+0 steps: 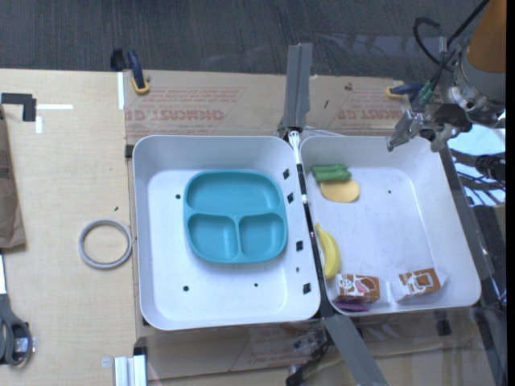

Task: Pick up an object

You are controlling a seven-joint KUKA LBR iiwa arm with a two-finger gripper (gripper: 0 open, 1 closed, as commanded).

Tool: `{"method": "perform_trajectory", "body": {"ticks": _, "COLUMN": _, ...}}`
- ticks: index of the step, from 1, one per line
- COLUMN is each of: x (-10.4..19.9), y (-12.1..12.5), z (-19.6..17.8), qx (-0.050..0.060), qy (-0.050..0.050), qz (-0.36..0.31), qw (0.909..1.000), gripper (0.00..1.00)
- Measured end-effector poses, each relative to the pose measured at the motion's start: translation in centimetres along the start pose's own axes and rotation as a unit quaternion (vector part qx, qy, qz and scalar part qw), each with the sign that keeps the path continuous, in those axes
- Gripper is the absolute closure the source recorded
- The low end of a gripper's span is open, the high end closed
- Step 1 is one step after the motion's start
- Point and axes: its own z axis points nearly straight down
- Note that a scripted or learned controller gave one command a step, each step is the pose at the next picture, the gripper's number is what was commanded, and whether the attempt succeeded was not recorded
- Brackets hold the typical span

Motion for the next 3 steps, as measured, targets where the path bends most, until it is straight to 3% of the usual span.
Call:
{"method": "perform_trajectory", "body": {"ticks": 1, "x": 9.0, "y": -5.5, "z": 8.9, "qx": 0.001, "qy": 0.000, "qz": 0.114, "qw": 0.9935, "gripper": 0.00}}
{"method": "perform_trajectory", "body": {"ticks": 2, "x": 5.1, "y": -10.8, "z": 18.5, "qx": 0.001, "qy": 0.000, "qz": 0.066, "qw": 0.9978, "gripper": 0.00}}
{"method": "perform_trajectory", "body": {"ticks": 3, "x": 1.2, "y": -8.3, "z": 17.6, "qx": -0.001, "qy": 0.000, "qz": -0.086, "qw": 0.9963, "gripper": 0.00}}
